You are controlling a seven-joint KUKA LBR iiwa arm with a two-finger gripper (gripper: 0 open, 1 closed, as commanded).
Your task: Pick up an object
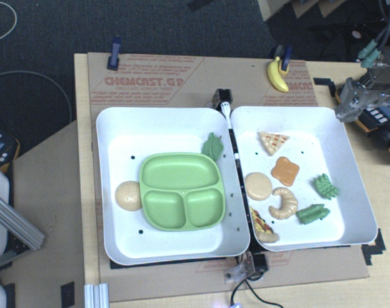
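Croissant (284, 203) lies at five o'clock in the right bin (349, 147), touching a round bun (258, 186). Bins sit on a brown board (182, 79) above dark carpet (86, 11). Gripper (349, 101) hangs at three o'clock; its opening is unclear.

This is a robotics lab or test bench rather than a home. Two white bins (291, 236) sit side by side on a brown-papered board (144, 82) marked "CHEMCAST". Blue clamps (114, 51) pin the board's far edge. Left of the board lie loose cables (2, 24) on dark carpet (54, 18); aluminium framing (15, 226) stands nearer.
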